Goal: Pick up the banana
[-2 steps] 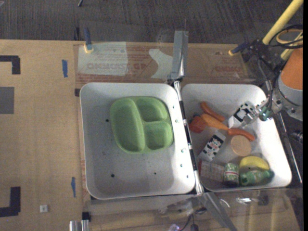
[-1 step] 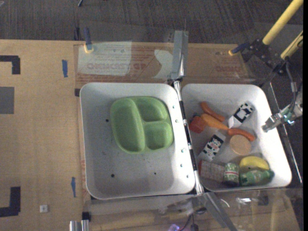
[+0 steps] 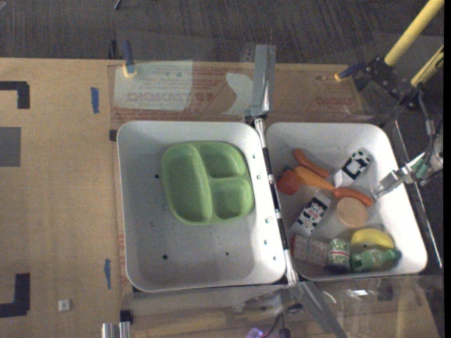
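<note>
The yellow banana (image 3: 372, 239) lies in the right bin (image 3: 325, 132), near its front right corner. It touches a green bottle (image 3: 375, 259) lying just in front of it. My gripper (image 3: 392, 182) hangs over the right side of that bin, above and behind the banana, well apart from it. The arm comes in from the right edge. Nothing shows held in the gripper.
The right bin also holds a tan round disc (image 3: 352, 212), two black-and-white cartons (image 3: 357, 164) (image 3: 312, 215), orange carrot-like pieces (image 3: 311, 165), a green can (image 3: 338, 254) and a small packet (image 3: 308, 248). A green divided plate (image 3: 208, 182) lies in the left bin (image 3: 141, 210).
</note>
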Controlling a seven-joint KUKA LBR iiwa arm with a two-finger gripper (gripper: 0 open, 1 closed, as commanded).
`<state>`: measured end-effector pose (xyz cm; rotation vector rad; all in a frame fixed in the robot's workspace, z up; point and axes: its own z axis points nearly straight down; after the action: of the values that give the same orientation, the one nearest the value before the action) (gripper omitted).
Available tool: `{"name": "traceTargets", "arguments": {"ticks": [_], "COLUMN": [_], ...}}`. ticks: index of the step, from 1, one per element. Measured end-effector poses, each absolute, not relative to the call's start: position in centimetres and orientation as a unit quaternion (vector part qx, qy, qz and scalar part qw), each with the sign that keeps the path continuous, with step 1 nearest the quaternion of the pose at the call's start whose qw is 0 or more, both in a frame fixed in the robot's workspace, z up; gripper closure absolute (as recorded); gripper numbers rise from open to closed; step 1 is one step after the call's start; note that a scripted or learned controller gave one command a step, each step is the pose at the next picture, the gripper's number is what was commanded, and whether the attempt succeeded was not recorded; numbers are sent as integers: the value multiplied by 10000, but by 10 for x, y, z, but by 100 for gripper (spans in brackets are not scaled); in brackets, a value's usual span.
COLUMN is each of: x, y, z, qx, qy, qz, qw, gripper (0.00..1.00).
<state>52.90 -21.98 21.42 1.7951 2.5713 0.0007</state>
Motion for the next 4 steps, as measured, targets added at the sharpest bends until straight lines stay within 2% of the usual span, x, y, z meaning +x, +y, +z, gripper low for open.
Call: {"name": "traceTargets", "arguments": {"ticks": [1,2,3,4], "x": [481,555,511,512], "y": [-218,-223,-183,-183], "z": [91,131,87,97], "qx": [5555,4654,3936,3948], "qy": [8315,8851,9193,9188], "qz": [28,5,8,13], "qw": [-28,34,35,57], "gripper": [0,0,0,100]}}
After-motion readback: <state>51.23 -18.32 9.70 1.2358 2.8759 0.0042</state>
